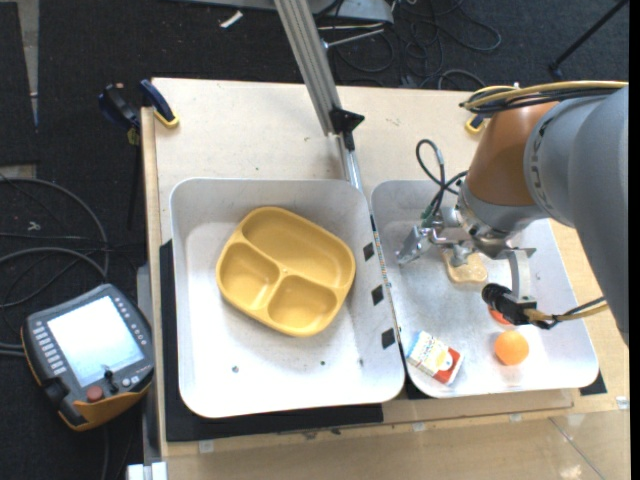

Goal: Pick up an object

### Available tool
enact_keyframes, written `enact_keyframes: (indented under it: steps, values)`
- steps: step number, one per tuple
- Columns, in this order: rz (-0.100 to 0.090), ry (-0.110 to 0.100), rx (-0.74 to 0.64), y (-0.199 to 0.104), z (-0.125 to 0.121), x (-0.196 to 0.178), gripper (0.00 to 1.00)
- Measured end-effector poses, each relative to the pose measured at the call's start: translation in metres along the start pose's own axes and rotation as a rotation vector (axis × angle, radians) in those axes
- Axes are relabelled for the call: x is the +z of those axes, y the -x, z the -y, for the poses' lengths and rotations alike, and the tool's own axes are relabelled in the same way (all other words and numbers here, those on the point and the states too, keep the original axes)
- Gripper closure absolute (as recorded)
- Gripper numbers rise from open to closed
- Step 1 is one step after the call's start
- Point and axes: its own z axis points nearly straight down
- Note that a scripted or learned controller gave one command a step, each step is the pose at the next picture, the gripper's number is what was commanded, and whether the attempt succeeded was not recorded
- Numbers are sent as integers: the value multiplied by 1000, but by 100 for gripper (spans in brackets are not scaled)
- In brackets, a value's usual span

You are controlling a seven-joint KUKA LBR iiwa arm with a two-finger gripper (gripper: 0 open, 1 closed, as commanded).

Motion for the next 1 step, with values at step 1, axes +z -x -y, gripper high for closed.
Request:
enact_keyframes:
  steps: [1]
  values:
    - [-1, 6, -1, 0, -2, -14, 100]
